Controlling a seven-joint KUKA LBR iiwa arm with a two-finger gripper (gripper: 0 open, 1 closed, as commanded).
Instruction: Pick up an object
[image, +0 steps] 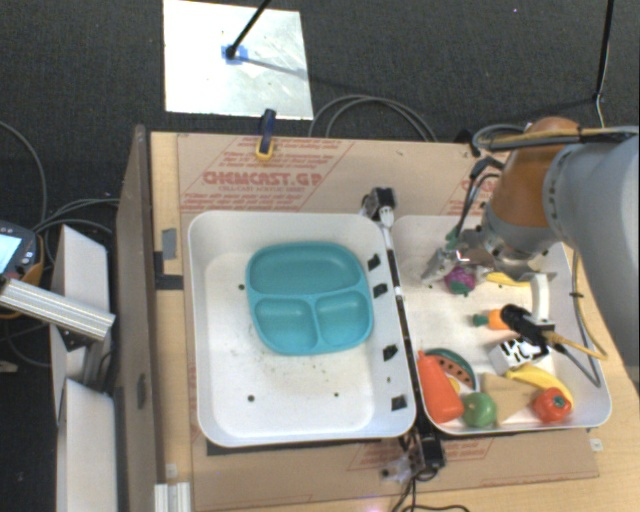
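Observation:
My gripper (449, 264) hangs low over the back left part of the right bin (440, 310). A small purple and green toy (460, 281) lies right beside its tip, touching or nearly touching it. Whether the toy sits inside the gripper I cannot tell. Towards the bin's front lie a red-orange pepper (439, 389), a watermelon slice (456, 363), a green lime (480, 409), a yellow banana (536, 376), a red tomato (552, 403) and a small orange carrot (491, 320).
The left bin (220, 300) holds a teal divided plate (308, 298). A black-clipped divider (392, 300) separates the two bins. A small black-and-white toy (514, 352) lies by the banana. The grey arm (590, 200) crosses the right bin's back right corner.

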